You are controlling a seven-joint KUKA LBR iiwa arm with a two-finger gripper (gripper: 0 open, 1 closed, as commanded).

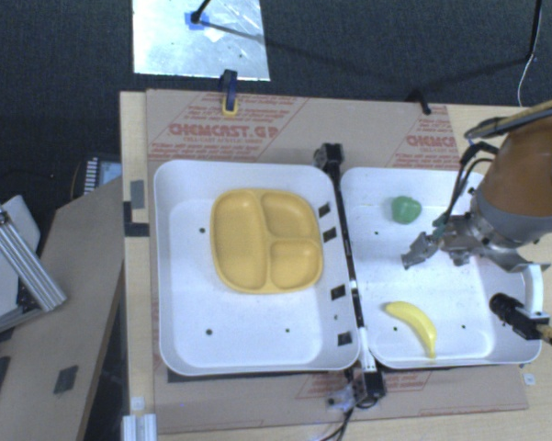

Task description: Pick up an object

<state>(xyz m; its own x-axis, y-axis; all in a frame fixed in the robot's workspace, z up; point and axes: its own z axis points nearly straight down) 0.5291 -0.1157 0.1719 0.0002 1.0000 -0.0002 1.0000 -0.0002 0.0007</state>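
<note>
nothing has been picked up yet, as far as the view shows. the end effector (421, 251) hangs over the middle of the right bin (378, 186), reaching in from three o'clock, and no object sits between its fingers; whether it is released or clenched i cannot tell, since its dark metal parts blur together against the white floor. two candidates lie in that bin — a small green object (405, 209) at about eleven o'clock from the end effector, near it but apart, and a yellow banana (414, 322) at about six o'clock, toward the bin's near edge, resting flat with its curve running down to the right. the left bin (179, 274) holds a yellow divided plate (264, 240), lying flat at its centre, well away from the arm. both bins rest on the counter (285, 122). so the task looks to be at its approach stage: what remains is to settle over one of the two nearby objects, descend, close on it and lift. the green one seems the closer target, though the tool's heading is not clear from this angle.
</note>
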